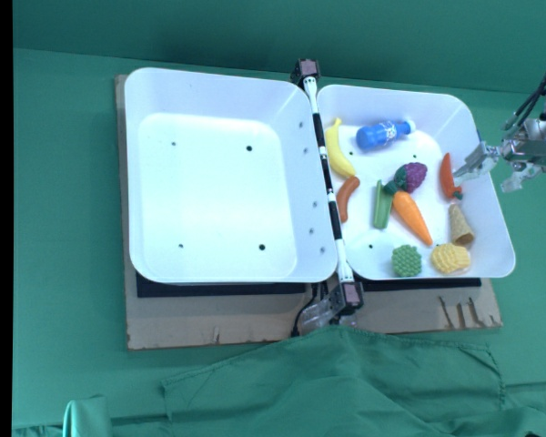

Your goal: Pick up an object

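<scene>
Nothing is picked yet as far as I can judge: every toy lies in the right bin (496,244), and the nearest to my hand (493,160) is the red chili pepper (448,175), lying just inside the bin's right wall. Next to it, toward the middle, lie the purple grapes (412,175) touching the top of the orange carrot (410,215), with a green pod (381,205) alongside. Below the pepper sit the ice cream cone (460,224), the yellow corn (450,259) and the green broccoli (406,260); the blue bottle (382,134), the banana (338,152) and a small orange sausage (346,197) lie further left, toward the divider. My hand hovers over the bin's right rim, one finger reaching toward the pepper, and I cannot tell whether it is spread or clenched; I see nothing between the fingers. So the whole job is left: descend, close on something, lift. The pepper lies close to the sloping wall, which I judge leaves little room for the outer finger; the bottle has more bare floor around it. The left bin (155,98) offers open room, and the table (64,198) around both bins is green cloth.
</scene>
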Robot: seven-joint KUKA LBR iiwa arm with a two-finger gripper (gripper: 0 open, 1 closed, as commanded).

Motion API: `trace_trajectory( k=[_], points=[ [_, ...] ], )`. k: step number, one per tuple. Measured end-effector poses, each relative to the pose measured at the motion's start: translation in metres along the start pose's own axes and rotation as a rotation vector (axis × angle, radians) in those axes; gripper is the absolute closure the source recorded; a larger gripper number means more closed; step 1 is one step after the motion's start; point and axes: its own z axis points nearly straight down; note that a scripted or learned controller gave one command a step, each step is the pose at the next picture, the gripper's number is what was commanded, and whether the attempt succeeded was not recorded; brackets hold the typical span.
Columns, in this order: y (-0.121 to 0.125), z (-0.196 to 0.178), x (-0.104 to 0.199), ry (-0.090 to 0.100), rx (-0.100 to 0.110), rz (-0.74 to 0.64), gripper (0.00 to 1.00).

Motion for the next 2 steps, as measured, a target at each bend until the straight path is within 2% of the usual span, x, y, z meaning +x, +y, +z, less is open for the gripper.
trace_trajectory(
  k=[1, 2],
  points=[
    [0.023, 0.101, -0.001, 0.002, 0.009, -0.001, 0.00],
    [0.064, 0.168, -0.001, -0.001, -0.003, -0.003, 0.00]
  ],
)
